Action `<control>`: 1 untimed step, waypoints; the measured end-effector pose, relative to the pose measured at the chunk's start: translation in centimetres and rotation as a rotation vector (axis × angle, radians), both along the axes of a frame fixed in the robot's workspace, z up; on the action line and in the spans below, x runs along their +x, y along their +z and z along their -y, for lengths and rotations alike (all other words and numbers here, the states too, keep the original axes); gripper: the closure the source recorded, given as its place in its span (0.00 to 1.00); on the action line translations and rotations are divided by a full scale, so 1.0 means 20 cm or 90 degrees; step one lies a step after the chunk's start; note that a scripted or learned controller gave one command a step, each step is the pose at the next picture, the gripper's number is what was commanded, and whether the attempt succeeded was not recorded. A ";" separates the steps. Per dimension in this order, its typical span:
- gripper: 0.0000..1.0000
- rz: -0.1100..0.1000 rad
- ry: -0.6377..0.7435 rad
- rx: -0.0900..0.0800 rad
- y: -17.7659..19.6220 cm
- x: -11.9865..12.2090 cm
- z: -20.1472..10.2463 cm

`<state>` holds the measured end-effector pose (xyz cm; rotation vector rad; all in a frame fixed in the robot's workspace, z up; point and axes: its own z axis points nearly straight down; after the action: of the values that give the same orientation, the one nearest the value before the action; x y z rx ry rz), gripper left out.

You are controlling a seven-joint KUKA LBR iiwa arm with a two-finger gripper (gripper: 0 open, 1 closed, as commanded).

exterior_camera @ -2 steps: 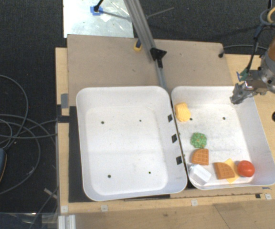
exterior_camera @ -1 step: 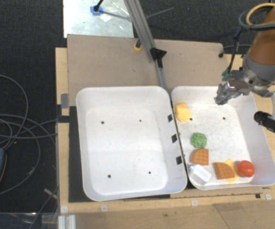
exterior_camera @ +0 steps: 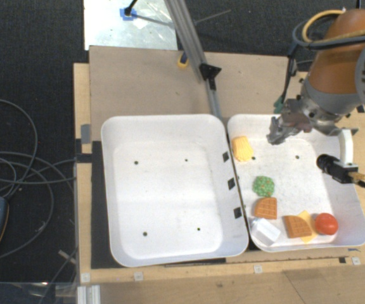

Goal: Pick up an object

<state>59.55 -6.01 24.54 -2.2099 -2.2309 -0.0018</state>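
Hovering above the shallow white plastic right bin [exterior_camera: 353, 230], the dark metal gripper [exterior_camera: 276, 137] nears a yellow rounded block [exterior_camera: 242, 149]; its grip cannot be told.

One camera, fixed high above the bench [exterior_camera: 151, 81], looks down at a slant on both bins [exterior_camera: 163, 189], from moderately far.

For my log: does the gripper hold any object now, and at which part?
Nothing is held. The gripper hangs above the right bin, with no object between its fingers; the yellow block lies apart.
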 end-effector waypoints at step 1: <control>1.00 0.001 0.001 0.000 0.04 0.00 -0.26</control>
<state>59.50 -0.82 25.25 -2.2090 -2.2335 -0.0044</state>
